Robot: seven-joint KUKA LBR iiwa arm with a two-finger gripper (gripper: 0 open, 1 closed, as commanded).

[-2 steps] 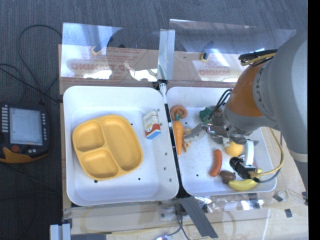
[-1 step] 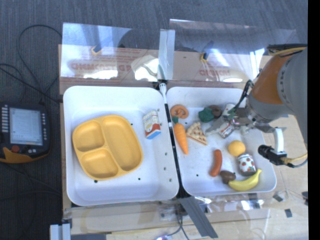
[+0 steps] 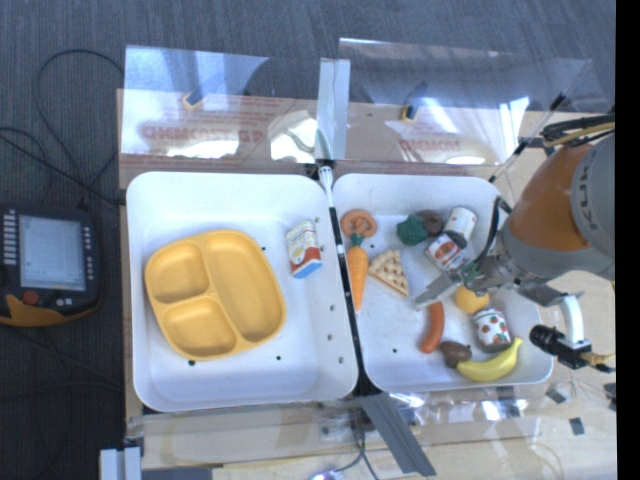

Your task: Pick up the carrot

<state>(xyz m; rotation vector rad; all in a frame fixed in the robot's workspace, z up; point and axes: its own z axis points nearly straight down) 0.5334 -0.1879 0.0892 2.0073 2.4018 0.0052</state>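
Item: small orange toy carrot with a green leafy top (image 3: 356, 272). Location: right white bin (image 3: 400, 368), hard against its left wall, beside the divider between the two bins. It lies flat, lengthwise, green top toward the far side, pointed tip toward the near side. Neighbours: a round orange slice-like toy (image 3: 357, 224) just beyond its top; a tan waffle-patterned wedge (image 3: 391, 271) just beside it on the right.

Appearance: tapered cone, smooth bright orange body, short dark-green crown; looks moulded plastic.

Handling, judged: probably light, rigid and somewhat slippery; unlikely to break. The taper may let it squirt out of a pinch near the tip. Best hold appears to be across the thicker upper body, below the crown, closing across its width. The bin wall close on one side leaves little room there.

Gripper (image 3: 440, 290): over the middle of the right bin, near a yellow lemon-like toy (image 3: 470, 299) and a red sausage toy (image 3: 432, 326), well apart from the carrot. Fingers: whether spread or closed cannot be told; nothing visibly held.

Also present: yellow three-compartment plate (image 3: 214, 293) in the left white bin (image 3: 150, 368).
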